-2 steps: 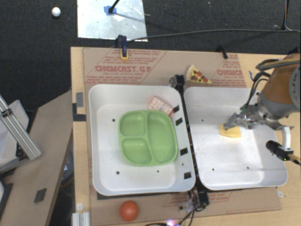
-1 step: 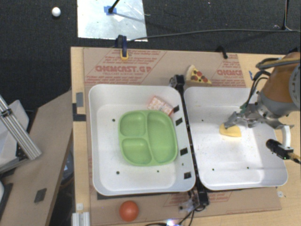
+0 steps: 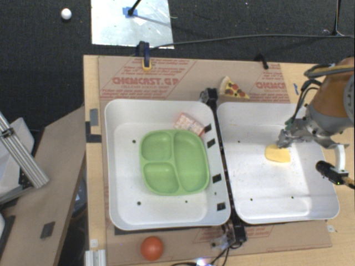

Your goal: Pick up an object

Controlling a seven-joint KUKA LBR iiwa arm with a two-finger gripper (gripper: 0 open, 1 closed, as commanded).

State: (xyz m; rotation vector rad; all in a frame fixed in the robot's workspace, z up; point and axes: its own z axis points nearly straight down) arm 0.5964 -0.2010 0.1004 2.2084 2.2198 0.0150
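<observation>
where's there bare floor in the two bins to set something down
Right bin: most of its floor is bare, namely the whole near half and the left side up to the divider. Its far right corner is crowded by the gripper over the yellow piece. Left bin: the green tray fills the middle, leaving bare strips along the left and near walls.

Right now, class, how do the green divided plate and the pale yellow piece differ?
The green divided plate lies in the left bin; the pale yellow piece lies in the right bin. The plate is far larger and has three compartments; the piece is a small plain lump. The tool is over the piece, away from the plate. Both lie flat.
</observation>
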